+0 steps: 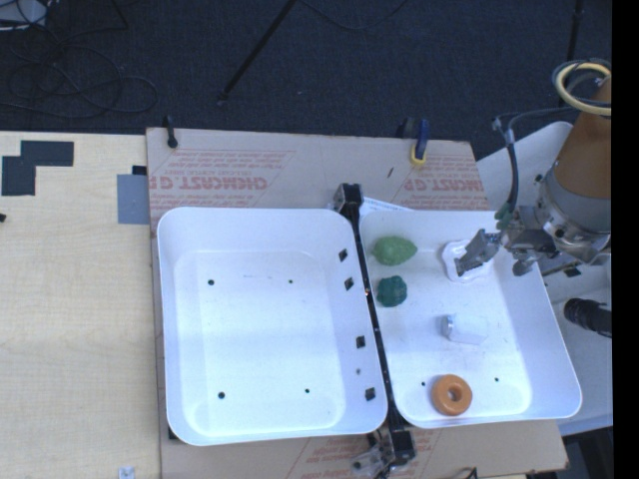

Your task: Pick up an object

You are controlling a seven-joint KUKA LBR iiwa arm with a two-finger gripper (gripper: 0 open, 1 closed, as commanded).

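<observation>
White plastic, two shallow bins side by side on a cardboard sheet [300,168] over the desk [70,297]; left bin [190,407] with nothing but its small dark holes; right bin [544,367] carrying every candidate for the pick.

Contents of right bin, far to near: light green lumpy object [394,249] near the far left corner; dark green object [390,290] just beside it on the near side, the two close but apparently apart; small white-grey block [461,328] near the middle of the floor; orange ring [451,394] near the front wall, well apart from the rest.

Arm, grey: enters from the right, wrist above the right bin's far right rim; gripper [469,257] low over the far part of the bin floor, right of the light green object; whether its jaws are parted or closed cannot be told at this size; nothing visibly held between them.

Progress, as judged: pick not yet made; all four objects rest on the bin floor; remaining work looks like settling on one object, closing on it and lifting it free.
</observation>
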